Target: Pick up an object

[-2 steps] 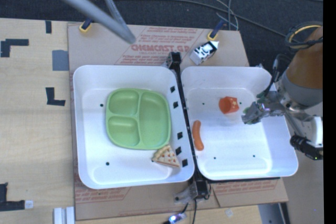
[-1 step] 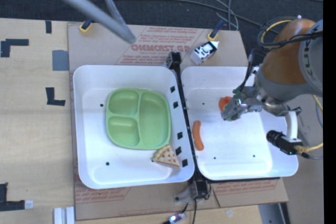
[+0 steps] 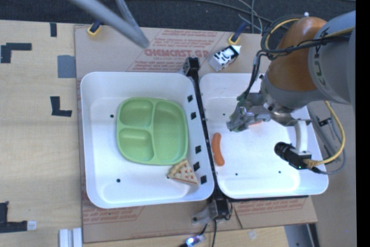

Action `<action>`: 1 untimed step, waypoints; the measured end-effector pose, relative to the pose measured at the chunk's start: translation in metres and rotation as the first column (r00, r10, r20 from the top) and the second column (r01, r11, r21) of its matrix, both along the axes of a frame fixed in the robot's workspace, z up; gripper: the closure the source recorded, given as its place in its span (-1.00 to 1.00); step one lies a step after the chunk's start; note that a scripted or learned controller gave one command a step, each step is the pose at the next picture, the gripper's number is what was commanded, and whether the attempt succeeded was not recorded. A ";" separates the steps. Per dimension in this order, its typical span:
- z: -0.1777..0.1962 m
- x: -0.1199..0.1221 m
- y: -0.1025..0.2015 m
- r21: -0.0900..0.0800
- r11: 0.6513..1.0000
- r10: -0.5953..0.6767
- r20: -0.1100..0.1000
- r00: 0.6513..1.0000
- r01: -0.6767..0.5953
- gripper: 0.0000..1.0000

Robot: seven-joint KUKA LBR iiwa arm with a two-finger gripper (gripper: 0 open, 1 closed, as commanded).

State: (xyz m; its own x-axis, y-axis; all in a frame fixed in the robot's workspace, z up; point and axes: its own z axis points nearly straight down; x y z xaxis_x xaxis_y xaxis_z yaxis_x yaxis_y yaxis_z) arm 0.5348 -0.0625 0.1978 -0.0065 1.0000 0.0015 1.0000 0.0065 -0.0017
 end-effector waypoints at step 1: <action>0.001 0.022 0.058 0.000 1.000 0.001 0.001 1.000 -0.001 1.00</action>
